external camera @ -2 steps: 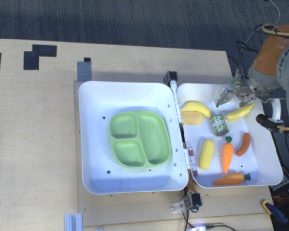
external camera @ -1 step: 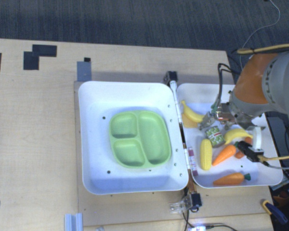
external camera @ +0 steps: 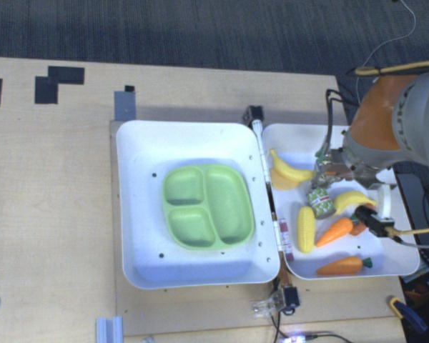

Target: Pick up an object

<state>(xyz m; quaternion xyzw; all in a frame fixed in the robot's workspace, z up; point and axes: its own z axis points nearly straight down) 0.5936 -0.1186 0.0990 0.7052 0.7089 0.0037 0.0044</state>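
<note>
The right bin (external camera: 400,263) holds several toy foods. A yellow banana (external camera: 286,171) lies at its back left and a second banana (external camera: 352,201) near the middle. A corn cob (external camera: 306,229) stands at the left, with an orange carrot (external camera: 334,231) beside it and another carrot (external camera: 341,266) near the front wall. A small green and white item (external camera: 320,203) sits between the bananas. My gripper (external camera: 322,183) hangs directly above that small item, reaching in from the right, and its tip is dark and blurred against the item.
The left bin (external camera: 139,263) holds a light green divided plate (external camera: 207,206). A black clamp (external camera: 254,113) sits at the back where the bins meet. Cables (external camera: 415,231) run along the right bin's right side. Dark markers (external camera: 57,83) lie on the bench at far left.
</note>
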